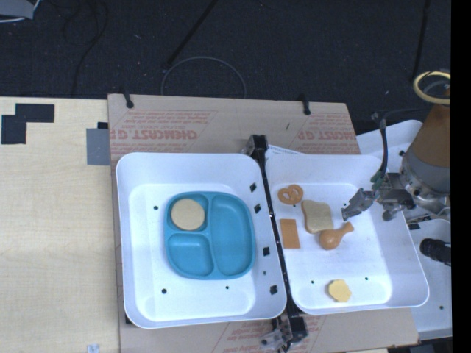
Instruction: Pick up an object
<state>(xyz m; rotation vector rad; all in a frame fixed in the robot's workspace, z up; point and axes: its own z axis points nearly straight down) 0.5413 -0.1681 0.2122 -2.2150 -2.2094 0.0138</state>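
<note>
In the right bin [397,285] lie a brown pretzel [291,194], a beige bread slice [317,215], an orange rectangular cracker [290,234], a tan drumstick [334,235] and a yellow chunk [339,290]. My gripper [353,207] reaches in from the right and hangs just right of the bread slice, above the thin end of the drumstick. Nothing shows held in it.
The left bin [140,197] holds a blue divided tray [211,235] with a round beige biscuit [187,214] in its upper-left compartment. A black divider [268,226] runs between the bins. The arm's body [430,175] stands over the right bin's far right rim.
</note>
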